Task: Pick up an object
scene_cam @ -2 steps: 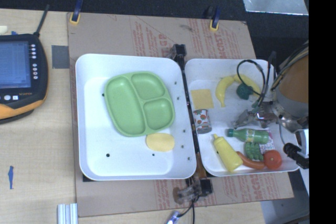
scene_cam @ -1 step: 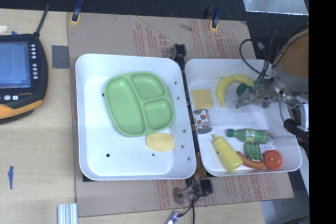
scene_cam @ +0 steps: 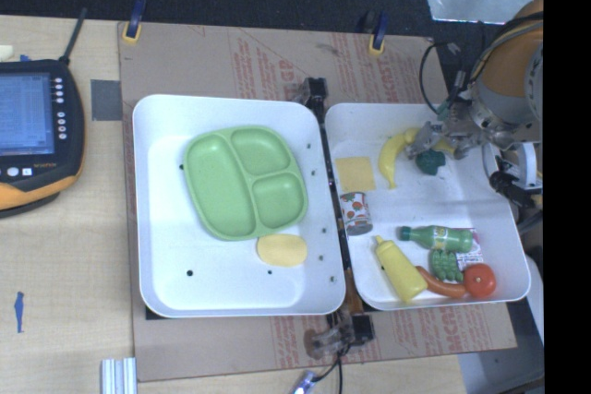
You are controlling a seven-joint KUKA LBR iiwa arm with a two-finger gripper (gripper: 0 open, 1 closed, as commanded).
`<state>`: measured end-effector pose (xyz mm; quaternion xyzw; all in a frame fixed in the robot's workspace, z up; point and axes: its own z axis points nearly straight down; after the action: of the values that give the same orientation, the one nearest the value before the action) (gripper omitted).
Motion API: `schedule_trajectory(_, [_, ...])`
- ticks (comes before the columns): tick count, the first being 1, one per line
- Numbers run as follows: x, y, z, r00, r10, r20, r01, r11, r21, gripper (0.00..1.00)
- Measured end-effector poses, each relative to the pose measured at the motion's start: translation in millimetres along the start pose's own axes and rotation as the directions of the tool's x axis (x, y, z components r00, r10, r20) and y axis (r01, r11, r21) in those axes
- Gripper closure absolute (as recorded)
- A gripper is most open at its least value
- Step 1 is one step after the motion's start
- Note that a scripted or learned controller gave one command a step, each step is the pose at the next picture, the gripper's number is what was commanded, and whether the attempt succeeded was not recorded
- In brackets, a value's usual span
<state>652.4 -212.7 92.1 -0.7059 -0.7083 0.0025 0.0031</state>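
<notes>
In right bin — gripper over dark-green object, beside banana.

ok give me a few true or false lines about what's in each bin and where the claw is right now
1. The green divided plate lies in the left bin. True.
2. The banana lies in the left bin. False: it is in the right bin, near the far end.
3. The claw is over the far end of the right bin, beside a small dark green object. True.
4. The tomato sits at the far end of the right bin. False: it is at the near end, beside the yellow squeeze bottle and the green bottle.
5. A pale yellow oval piece lies beside the plate in the left bin. True.
</notes>
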Motion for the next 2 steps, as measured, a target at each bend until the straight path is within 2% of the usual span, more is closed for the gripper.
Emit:
schedule_trajectory(1, [-0.7,1.1,-12.0,1.000,-0.004,0.002,0.004,1.000,-0.003,1.00])
schedule_trajectory(2, [-0.5,1.1,-11.8,1.000,-0.006,0.001,0.006,1.000,-0.002,0.00])
